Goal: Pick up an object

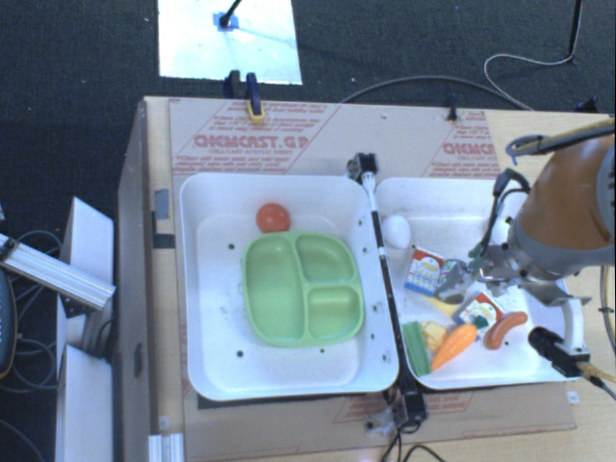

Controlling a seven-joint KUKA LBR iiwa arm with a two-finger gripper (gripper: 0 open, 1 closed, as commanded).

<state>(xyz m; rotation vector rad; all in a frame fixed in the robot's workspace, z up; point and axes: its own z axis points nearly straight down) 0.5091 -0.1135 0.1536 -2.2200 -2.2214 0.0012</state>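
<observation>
My gripper [454, 277] reaches into the right bin [452, 227] from the right, low over the bin's middle. Its tip is right beside a small colourful carton [423, 271], touching or nearly touching its right edge. A second small packet [479, 309] lies just below the gripper. An orange carrot [453, 346] and a red-brown sausage [506, 329] lie toward the front of this bin. A white egg [396, 229] rests near the bin's back left corner. A green piece [417, 345] and a yellow piece [435, 332] sit by the carrot.
The left bin [217, 287] holds a green divided plate [302, 288] and a red tomato [273, 218] behind it. A black divider bar [380, 258] runs between the bins. The grey and orange arm [568, 210] covers the right bin's right side.
</observation>
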